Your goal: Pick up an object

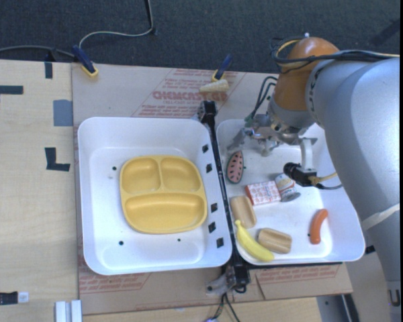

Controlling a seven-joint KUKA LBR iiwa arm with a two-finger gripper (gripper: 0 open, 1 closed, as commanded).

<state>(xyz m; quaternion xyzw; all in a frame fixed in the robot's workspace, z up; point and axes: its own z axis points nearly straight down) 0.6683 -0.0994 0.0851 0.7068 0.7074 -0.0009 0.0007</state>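
The arm (363, 113) hides the right bin's (336, 250) far corner and the tool's fingertips

Single fixed camera above the tabletop (27, 180), looking down at a slant; both white bins (94, 200) in frame; arm (363, 126) enters from the right.
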